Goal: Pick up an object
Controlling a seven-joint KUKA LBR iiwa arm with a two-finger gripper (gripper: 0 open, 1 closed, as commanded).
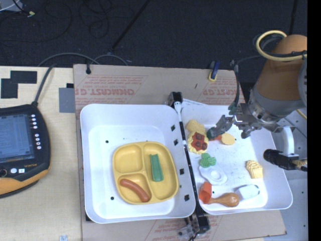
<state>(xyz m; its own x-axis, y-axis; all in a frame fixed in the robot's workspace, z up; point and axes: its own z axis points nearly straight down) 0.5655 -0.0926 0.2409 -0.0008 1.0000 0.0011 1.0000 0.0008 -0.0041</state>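
The gripper (pixel 218 131) hung low over the right bin (pixel 273 195), its fingers spread open and holding nothing.
Left bin (pixel 95 185) held a yellow divided plate (pixel 125 159) bearing a green pickle (pixel 156 167) and a sausage (pixel 134 189). In the right bin lay a pizza slice (pixel 197 138), drumstick (pixel 224 200), fried egg (pixel 214 175), broccoli (pixel 207 160), fries (pixel 254 169) and a yellow piece (pixel 228 139) just beside the fingertips.

Bench clutter left of the bins
Teach pendant (pixel 20 143) on the tan bench (pixel 50 205); cardboard sheet (pixel 130 84) under both bins
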